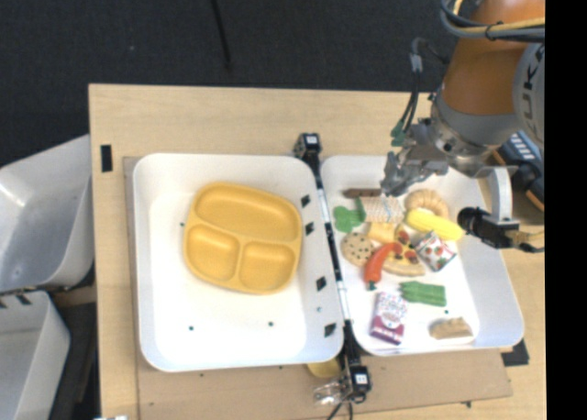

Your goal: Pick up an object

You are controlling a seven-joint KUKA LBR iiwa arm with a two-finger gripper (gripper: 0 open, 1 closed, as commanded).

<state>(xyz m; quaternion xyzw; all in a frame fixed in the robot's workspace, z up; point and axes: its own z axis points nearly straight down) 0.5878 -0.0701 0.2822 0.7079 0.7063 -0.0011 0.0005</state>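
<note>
Over the right bin (495, 313), near the tabletop's far right edge, the end effector (396, 184) hovers above a heap of toy food; its grip state cannot be told. A cookie (357, 248), banana (433, 223) and red pepper (380, 260) lie below. The approach looks underway; next comes lowering onto one piece.

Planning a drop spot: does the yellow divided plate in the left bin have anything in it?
Empty. The yellow plate lies flat, right side up, in the left bin, and all three compartments show bare yellow.
</note>
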